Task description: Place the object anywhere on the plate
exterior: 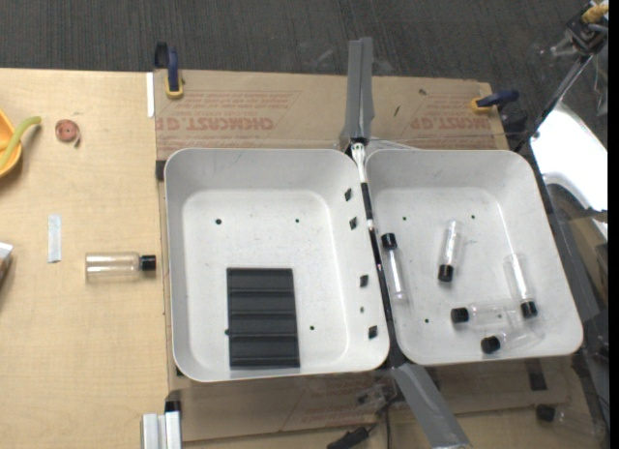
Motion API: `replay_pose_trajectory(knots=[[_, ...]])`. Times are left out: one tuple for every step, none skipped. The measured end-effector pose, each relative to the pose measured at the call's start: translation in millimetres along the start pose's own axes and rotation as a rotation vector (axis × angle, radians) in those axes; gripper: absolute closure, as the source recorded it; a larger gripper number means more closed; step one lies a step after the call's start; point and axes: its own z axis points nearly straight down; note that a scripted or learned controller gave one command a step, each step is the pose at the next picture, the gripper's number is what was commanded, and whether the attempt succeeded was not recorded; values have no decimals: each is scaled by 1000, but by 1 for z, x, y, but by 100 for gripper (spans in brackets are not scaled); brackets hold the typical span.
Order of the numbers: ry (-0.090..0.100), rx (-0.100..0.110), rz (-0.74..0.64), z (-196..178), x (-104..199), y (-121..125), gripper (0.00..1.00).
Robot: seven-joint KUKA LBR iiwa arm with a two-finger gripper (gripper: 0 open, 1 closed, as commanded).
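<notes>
You have the black ribbed plate [261, 318] lying flat on the floor of the left bin [193, 186], toward that bin's 6 o'clock edge, with nothing resting on it. The rest of that bin's floor is bare white with a few small dark holes.

The things you would pick from are in the right bin [426, 171], all clear vials with black caps, lying on their sides:

- A long vial [394, 268] lies along the bin's 9 o'clock wall, its cap pointing to 12 o'clock.
- A short vial [448, 249] sits near the middle of the bin, cap toward 6 o'clock.
- An upright-running vial [517, 284] lies toward 4 o'clock, cap at its 6 o'clock end.
- A crosswise vial [482, 317] lies toward 5 o'clock, cap at its 9 o'clock end, close to the one above.
- A last vial [508, 341] lies hard against the 6 o'clock rim, cap toward 9 o'clock. Its clear body is hard to make out against the white.

None of these touches the plate; the wall between the bins separates them.

Out on the tabletop [87, 341], at 9 o'clock from the left bin, you can see a spare vial [116, 264] lying with its cap toward the bin. Both bins sit on a cardboard sheet [290, 113].
</notes>
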Motion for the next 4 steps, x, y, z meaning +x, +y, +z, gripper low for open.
replay_pose_trajectory(knots=[[0, 1, 144, 0, -94, 21, 0], [0, 1, 218, 0, -6, 10, 0], [1, 1, 314, 0, -45, 46, 0], [1, 1, 317, 0, 5, -13, 0]])
